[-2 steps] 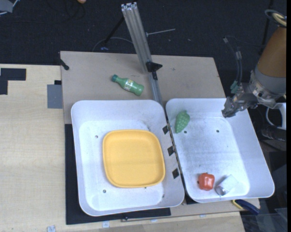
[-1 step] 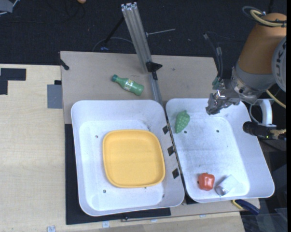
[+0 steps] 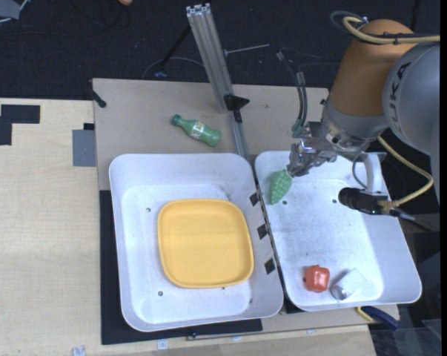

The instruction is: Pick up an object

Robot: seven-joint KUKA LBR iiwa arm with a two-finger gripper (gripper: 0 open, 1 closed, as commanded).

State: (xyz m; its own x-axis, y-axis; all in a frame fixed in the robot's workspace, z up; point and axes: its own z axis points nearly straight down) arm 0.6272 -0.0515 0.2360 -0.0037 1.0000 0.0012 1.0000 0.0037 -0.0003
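Looking at the right bin (image 3: 401,273), you see the tool (image 3: 303,162) low over its far left corner, touching the top of a green bumpy object (image 3: 279,186); you cannot tell its state. That object leans against the bin wall, probably where it slid. A yellow plate (image 3: 205,242) lies flat in the left bin (image 3: 127,199). A green bottle (image 3: 196,130) on the table (image 3: 134,117) has a label too small to read.
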